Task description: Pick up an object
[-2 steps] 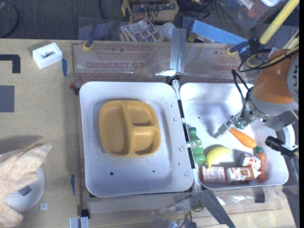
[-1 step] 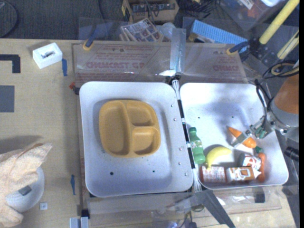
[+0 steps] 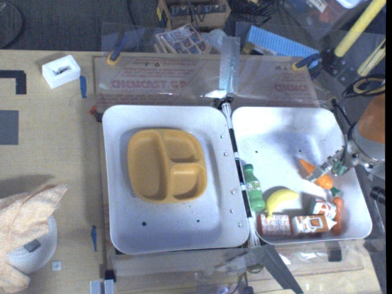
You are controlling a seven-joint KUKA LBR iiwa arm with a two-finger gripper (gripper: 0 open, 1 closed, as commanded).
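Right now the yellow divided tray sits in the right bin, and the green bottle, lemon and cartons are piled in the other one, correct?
Not quite. The camera view shows the yellow divided tray in the left bin, not the right. The green bottle, lemon and cartons are piled in the other one, the right bin.

A single fixed camera looks down on the bench (image 3: 49,158) from above at a slant, facing toward the cluttered floor beyond the far edge. It stands far enough back to take in both white bins whole: the left bin (image 3: 116,164) sits mid-frame, the right bin (image 3: 275,133) beside it. The arm (image 3: 370,133) enters at the bench's right edge.
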